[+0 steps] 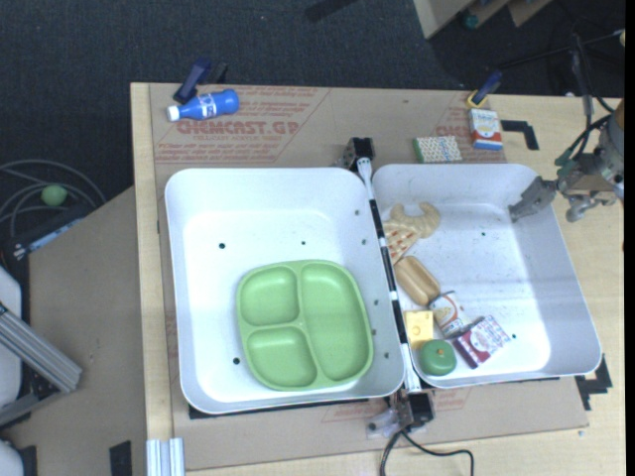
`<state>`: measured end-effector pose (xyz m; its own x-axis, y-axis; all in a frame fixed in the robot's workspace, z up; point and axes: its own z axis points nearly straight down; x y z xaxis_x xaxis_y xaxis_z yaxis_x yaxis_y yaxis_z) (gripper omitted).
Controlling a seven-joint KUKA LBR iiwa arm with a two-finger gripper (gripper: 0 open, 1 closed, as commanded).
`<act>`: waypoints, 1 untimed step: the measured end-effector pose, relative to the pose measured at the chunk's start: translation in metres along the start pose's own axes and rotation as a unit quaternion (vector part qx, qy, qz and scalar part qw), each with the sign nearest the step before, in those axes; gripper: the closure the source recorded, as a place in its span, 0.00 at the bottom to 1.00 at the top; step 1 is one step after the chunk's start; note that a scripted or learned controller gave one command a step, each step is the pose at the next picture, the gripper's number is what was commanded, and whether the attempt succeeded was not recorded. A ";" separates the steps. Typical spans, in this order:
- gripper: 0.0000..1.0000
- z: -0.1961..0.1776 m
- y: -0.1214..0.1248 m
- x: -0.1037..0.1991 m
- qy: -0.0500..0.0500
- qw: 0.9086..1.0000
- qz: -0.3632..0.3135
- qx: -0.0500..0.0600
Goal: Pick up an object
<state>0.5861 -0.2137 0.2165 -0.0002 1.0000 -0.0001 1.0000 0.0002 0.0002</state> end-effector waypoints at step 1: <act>0.00 0.064 -0.017 0.046 0.001 1.000 0.000 0.001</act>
<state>0.5693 -0.1672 0.1527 -0.0012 1.0000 0.0015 1.0000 0.0012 -0.0022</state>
